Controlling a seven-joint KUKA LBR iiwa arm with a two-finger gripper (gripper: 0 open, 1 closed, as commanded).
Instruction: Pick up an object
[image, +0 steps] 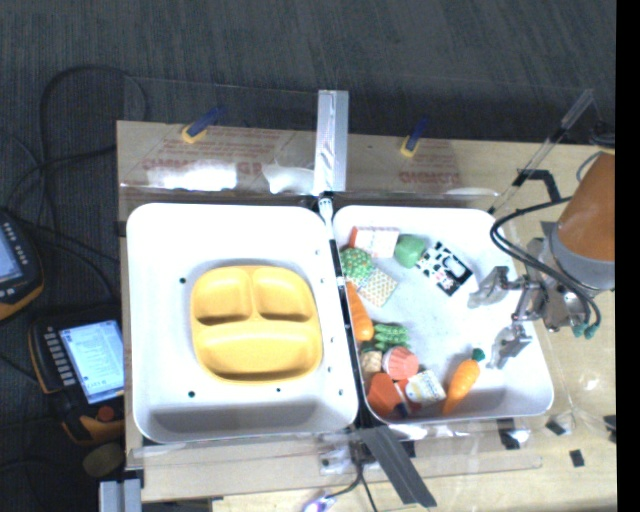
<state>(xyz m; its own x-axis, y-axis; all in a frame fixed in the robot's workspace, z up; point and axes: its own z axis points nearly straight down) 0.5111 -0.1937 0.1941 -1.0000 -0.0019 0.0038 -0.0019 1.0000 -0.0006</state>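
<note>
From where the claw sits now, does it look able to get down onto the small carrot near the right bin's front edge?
Probably yes. The claw hovers over the right bin, and the small carrot lies close below it in view, with bare floor around its upper end; only the neighbouring toys at its left crowd it.

Yellow tray (257, 322): glossy smooth plastic. White bins (150, 300): smooth, prob. matt plastic. Bench (135, 160) at 12 o'clock: matt wood.

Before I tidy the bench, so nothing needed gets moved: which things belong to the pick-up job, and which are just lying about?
Job:
gripper, open over the right bin
carrots
green ball
black-and-white block
the pile of toy food

Lying about:
yellow tray in the left bin
handheld units on the floor
clips on the board
</note>
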